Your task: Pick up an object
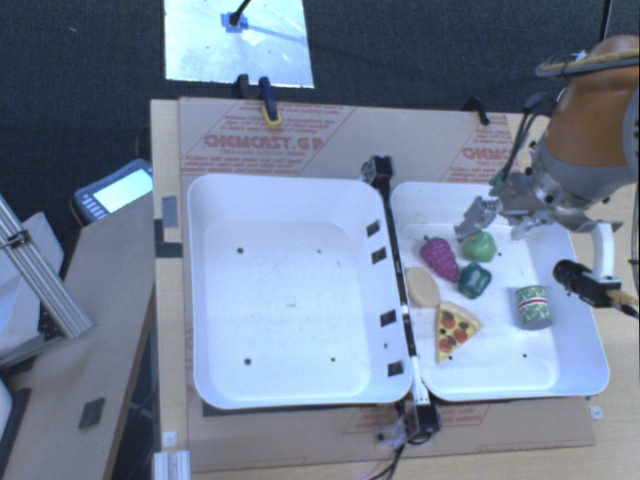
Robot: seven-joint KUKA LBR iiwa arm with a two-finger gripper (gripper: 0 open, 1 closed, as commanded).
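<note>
Because the left bin [290, 298] carries nothing, all candidates lie in the right bin [575, 373]: purple grapes [439, 258], pizza slice [455, 330], green pepper [474, 280], green apple [481, 246], can [533, 307]. The claw [483, 220] hovers at the apple near the bin's far edge; whether it is open or closed cannot be told.

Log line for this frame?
gripper: over right bin, at green toy | grasp: not confirmed | nearby: purple grapes, pizza slice, can
</note>
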